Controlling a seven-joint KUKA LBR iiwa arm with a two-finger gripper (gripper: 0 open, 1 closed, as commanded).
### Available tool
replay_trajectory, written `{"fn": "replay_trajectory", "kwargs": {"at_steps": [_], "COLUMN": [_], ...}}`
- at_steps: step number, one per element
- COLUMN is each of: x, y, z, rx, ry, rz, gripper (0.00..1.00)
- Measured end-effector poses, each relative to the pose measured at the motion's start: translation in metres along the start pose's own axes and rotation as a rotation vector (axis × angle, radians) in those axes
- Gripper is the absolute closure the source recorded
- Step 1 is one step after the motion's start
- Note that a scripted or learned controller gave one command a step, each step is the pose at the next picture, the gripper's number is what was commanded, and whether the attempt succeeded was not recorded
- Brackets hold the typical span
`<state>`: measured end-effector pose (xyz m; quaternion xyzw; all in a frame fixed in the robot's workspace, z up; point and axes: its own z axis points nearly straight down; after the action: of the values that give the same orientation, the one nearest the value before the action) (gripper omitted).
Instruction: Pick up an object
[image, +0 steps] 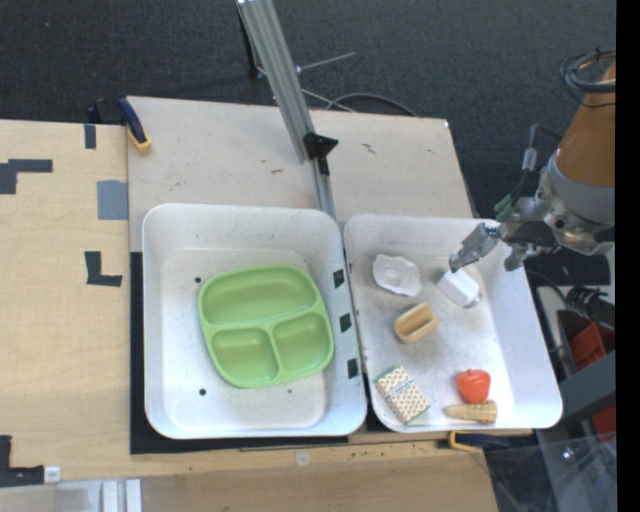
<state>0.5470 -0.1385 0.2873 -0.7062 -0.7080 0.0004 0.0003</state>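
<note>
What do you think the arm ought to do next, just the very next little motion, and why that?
Probably ease straight down a little. The end effector hangs at the right bin's upper right, just above a small white block, with nothing visibly held. The block is the nearest thing to it; the bread roll and tomato lie farther off.

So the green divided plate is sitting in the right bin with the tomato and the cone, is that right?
Not quite. The camera view shows the green plate in the left bin, by itself. The tomato and the cone are in the right bin, near its front right corner.
</note>
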Motion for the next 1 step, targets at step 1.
{"fn": "replay_trajectory", "kwargs": {"at_steps": [1], "x": [-0.0001], "y": [0.0000], "z": [0.0000], "rx": [0.000], "ry": [0.000], "rz": [0.000], "gripper": [0.00]}}
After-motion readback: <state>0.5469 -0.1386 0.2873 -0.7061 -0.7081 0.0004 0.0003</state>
